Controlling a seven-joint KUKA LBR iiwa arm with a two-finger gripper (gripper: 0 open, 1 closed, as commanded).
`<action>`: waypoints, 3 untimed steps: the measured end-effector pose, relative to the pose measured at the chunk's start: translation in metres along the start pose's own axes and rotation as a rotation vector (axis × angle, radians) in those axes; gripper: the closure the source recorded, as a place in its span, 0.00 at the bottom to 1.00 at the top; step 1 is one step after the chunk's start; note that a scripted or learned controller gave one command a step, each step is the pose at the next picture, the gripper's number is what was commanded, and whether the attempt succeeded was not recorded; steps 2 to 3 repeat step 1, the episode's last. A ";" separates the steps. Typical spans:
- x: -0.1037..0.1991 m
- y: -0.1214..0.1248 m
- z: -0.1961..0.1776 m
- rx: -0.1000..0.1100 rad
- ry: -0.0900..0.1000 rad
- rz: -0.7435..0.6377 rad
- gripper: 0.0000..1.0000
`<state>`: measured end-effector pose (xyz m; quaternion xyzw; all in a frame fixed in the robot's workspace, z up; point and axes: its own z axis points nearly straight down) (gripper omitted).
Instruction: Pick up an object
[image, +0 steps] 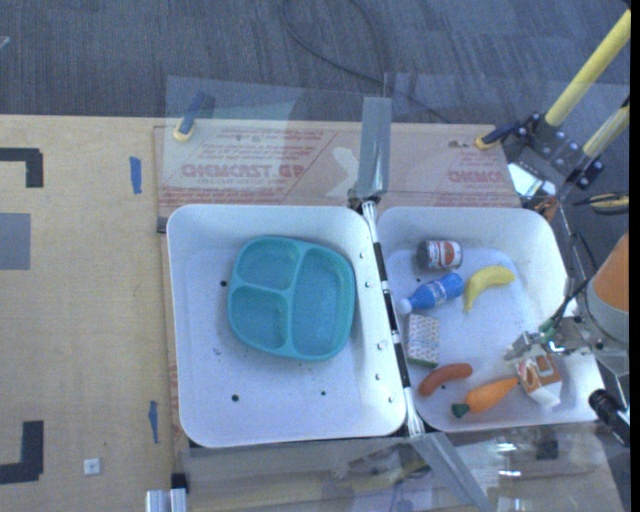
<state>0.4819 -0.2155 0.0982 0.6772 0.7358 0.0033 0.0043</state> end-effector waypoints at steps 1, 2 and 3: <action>0.084 0.011 -0.091 0.011 0.001 0.060 1.00; 0.084 0.011 -0.091 0.011 0.001 0.060 1.00; 0.084 0.011 -0.091 0.011 0.001 0.060 1.00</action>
